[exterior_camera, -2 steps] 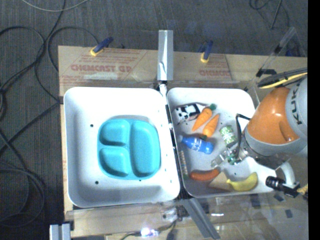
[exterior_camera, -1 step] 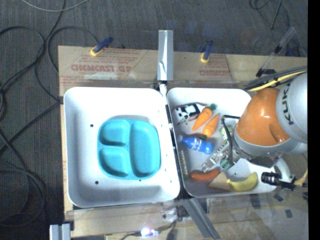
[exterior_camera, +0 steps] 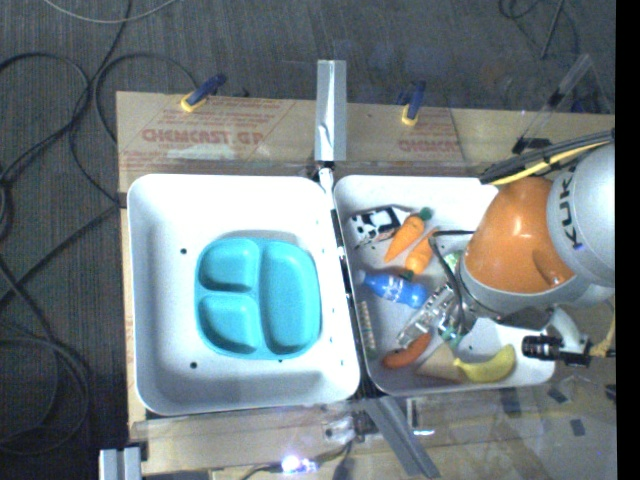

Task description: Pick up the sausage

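The counter [exterior_camera: 150, 118] carries two white bins side by side; the left bin [exterior_camera: 160, 268] holds a blue tray [exterior_camera: 260, 295] with three compartments, near its middle. In the right bin [exterior_camera: 350, 193] the sausage [exterior_camera: 408, 352], reddish, lies near the front edge, toward the front left corner; the gripper [exterior_camera: 433, 320] is just above it, at its right end, but if the fingers are spread or pinching I cannot tell. A blue bottle [exterior_camera: 393, 289] lies just behind the sausage; two carrots [exterior_camera: 410, 238] lie toward the back edge; a banana [exterior_camera: 487, 366] lies at the front edge, right of the sausage.
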{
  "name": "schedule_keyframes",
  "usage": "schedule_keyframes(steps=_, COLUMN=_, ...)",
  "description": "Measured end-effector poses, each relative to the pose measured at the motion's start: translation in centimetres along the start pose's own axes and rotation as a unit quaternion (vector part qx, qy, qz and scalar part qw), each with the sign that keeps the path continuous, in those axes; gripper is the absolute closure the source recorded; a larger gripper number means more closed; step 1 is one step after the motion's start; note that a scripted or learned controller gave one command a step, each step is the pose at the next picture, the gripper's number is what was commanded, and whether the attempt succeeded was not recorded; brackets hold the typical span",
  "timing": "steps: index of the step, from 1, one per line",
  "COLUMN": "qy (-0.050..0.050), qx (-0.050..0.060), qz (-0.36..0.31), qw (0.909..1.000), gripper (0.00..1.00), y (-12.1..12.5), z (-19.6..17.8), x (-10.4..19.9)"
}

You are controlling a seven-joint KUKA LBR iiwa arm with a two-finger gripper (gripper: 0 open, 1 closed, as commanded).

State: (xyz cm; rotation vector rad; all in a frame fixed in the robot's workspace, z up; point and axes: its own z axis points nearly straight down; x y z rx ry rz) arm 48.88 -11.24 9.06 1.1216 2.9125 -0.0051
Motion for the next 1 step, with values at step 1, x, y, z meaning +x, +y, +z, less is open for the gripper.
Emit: schedule_keyframes(steps=1, qy=0.009, qx=0.003, qz=0.224, qw=0.9746, gripper=1.0, y=0.36, z=0.15, x=0.19)
